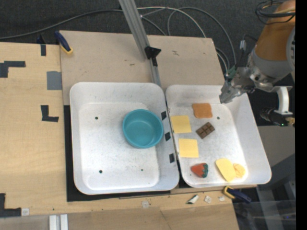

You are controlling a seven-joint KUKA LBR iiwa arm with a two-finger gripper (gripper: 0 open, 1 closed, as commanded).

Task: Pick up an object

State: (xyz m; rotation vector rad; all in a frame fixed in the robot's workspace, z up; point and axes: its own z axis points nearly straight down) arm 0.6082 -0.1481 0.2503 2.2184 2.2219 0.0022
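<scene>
Bins are laid side by side: the left shallow white plastic bin (86, 128) bears a round teal bowl (142, 128); the right shallow white plastic bin (249, 128) gathers small candidate food pieces, including an orange toast-like slab (202, 110) nearest the gripper (226, 97). Its grip state cannot be told; nothing is seen held.

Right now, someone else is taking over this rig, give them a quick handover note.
Pincer: over the upper right corner of the right bin, holding nothing that I can see; I cannot tell if it is open or shut.
Right bin: orange piece, chocolate piece, two yellow squares, strawberry, yellow wedge.
Left bin: teal bowl.
Done: nothing lifted.
Left: grasp and raise one object; the orange piece lies nearest.
</scene>
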